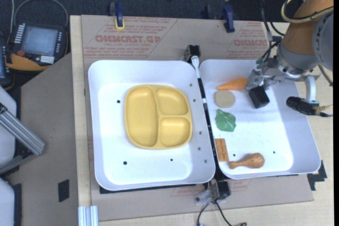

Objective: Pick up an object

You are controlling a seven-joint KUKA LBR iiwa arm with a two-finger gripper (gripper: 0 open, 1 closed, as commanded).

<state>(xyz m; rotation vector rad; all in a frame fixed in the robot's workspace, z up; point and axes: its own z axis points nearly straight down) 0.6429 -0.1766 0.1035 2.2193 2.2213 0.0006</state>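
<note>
Arm [303, 34] comes in from right, over upper part of right bin [296, 151]. Gripper [258, 93] hangs just right of the orange carrot [233, 84]; can't tell if gripper is released or clenched, and nothing visibly held.

Right bin items all hug its left side: carrot at top, tan round disc [224, 98] just below, green leafy piece [225, 120] under that, brown waffle-like strip [221, 150] tight against left wall, drumstick [248, 161] near front edge. Mid and right floor of that bin is bare white w/ open room.

Left bin [106, 129] holds yellow divided plate [158, 116] near centre, white margin all round it, apart from every wall.
</note>
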